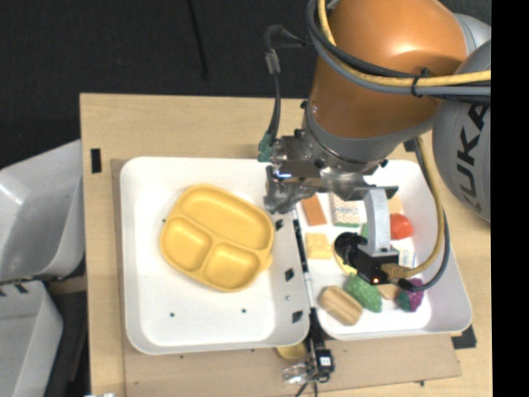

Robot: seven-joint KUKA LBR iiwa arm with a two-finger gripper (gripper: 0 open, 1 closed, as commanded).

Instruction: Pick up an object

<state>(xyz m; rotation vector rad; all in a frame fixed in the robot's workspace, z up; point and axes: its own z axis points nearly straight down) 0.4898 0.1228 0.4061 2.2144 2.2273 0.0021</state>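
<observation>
My gripper (279, 198) hangs low over the ridge between the two bins, just by the upper right rim of a yellow three-part plate (216, 238) that lies in the left bin (140, 321). The big orange wrist covers much of the right bin (450, 308). Beside the gripper in the right bin lie an orange block (312, 212), a pale yellow block (318, 245) and a white patterned piece (348, 214). Nothing is visibly held.
Toward the front of the right bin lie a tan wooden roll (340, 304), a green bumpy piece (364, 293), a purple and green piece (410, 296) and a red piece (401, 226). The left bin has bare floor around the plate.
</observation>
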